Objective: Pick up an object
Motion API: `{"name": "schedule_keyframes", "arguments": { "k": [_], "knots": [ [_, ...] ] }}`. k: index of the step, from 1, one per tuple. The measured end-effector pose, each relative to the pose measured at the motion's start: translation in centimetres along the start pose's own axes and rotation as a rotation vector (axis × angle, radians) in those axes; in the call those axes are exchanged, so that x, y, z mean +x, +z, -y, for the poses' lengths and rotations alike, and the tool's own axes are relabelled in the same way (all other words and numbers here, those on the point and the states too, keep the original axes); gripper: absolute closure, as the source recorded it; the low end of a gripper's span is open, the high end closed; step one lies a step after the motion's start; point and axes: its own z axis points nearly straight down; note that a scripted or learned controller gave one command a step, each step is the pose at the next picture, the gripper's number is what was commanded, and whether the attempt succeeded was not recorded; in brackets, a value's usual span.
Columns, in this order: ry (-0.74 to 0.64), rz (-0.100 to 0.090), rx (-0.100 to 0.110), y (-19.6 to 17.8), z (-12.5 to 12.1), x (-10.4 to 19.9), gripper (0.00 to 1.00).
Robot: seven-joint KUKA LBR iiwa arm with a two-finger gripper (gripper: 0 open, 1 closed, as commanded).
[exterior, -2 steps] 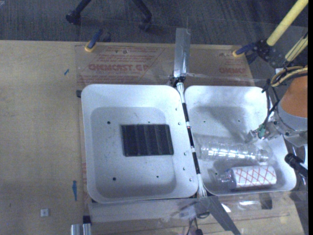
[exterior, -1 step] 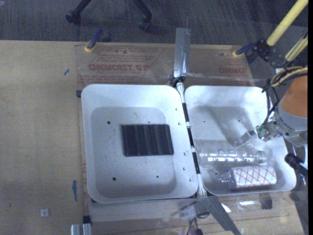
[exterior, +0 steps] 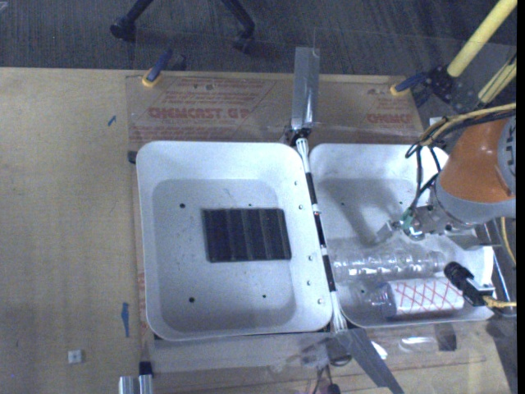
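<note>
Gripper [exterior: 398, 228] sits low over the right bin [exterior: 361, 167], roughly mid-bin. The arm [exterior: 480, 171] w/ its orange band comes in from view-right. Can't tell whether the gripper is apart or together: it's too small and blurred at the tip. Nothing visibly clamped in it.

Clear plastic bottle [exterior: 385, 265] lies on its side just below the gripper in the view, i.e. on the near-bench side of it, close but w/ a slim gap showing. Its long axis runs view-left to view-right, approx parallel to the bin's near wall. One end reaches toward the divider between the bins, past the gripper on view-left; the other ends under the wrist on view-right. Can't tell which end is the neck, the plastic being see-through and glary.

White pack w/ red lattice print [exterior: 422, 298] lies beyond the bottle from the gripper, nearer the bin's near wall, just beside the bottle, maybe touching. It's flat, w/ the long axis also left-right, slightly tilted.

Dark ribbed rectangular panel [exterior: 246, 235] lies well apart from the gripper on view-left, across the divider, flat in the middle of the left bin [exterior: 164, 187], w/ the long side left-right.
</note>
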Motion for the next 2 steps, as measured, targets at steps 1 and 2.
{"name": "schedule_keyframes", "arguments": {
  "k": [1, 2],
  "knots": [
    [0.103, 0.000, 0.001, 0.2, -11.7, 0.4, 0.00],
    [0.170, 0.001, 0.004, -6.0, -6.7, -6.0, 0.00]
  ]
}}
